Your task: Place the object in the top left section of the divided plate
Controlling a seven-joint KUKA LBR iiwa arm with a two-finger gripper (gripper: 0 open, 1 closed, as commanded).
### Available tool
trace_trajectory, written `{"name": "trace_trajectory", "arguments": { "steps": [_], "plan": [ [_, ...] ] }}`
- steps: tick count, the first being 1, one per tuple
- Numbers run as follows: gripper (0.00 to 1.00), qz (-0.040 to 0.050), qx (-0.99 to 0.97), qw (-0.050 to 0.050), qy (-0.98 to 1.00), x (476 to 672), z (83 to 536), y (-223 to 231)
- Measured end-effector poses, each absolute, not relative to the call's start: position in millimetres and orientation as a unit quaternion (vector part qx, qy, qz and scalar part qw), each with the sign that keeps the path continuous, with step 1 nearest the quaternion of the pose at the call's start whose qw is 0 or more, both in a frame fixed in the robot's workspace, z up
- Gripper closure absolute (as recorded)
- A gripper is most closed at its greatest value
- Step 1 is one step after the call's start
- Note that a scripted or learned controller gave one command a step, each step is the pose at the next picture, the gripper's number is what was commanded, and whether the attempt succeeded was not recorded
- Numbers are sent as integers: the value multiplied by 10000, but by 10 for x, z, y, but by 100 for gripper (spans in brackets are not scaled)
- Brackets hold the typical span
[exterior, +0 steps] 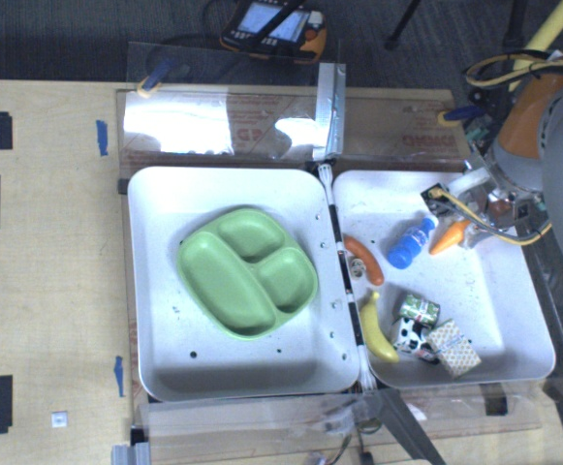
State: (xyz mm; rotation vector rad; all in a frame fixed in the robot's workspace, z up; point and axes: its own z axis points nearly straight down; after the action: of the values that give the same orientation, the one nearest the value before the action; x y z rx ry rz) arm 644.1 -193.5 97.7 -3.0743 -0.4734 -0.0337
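The left bin (155,221) and the right bin (499,298) sit side by side on the bench, inner walls touching. The divided plate (247,271) lies in the middle of the left bin, apart from every wall. In the right bin a sausage (364,260) lies by the left wall, with a banana (376,329) just before it (toward the near left corner). A bottle (409,244) lies right of the sausage, and a carrot (448,237) just right of the bottle. A can (420,311), a small toy (412,337) and a packet (453,349) cluster right of the banana.
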Motion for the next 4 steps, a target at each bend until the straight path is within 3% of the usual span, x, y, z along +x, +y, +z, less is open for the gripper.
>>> {"name": "trace_trajectory", "arguments": {
  "steps": [1,2,3,4],
  "plan": [
    [100,-119,-9865,147,-1627,6430,976,-1934],
    [100,9,-9948,20,-1018,6245,850,-1424],
    [100,8,-9945,3,-1046,6494,1647,-2235],
    [100,19,-9829,14,-1843,6357,1853,-2168]
  ]
}}
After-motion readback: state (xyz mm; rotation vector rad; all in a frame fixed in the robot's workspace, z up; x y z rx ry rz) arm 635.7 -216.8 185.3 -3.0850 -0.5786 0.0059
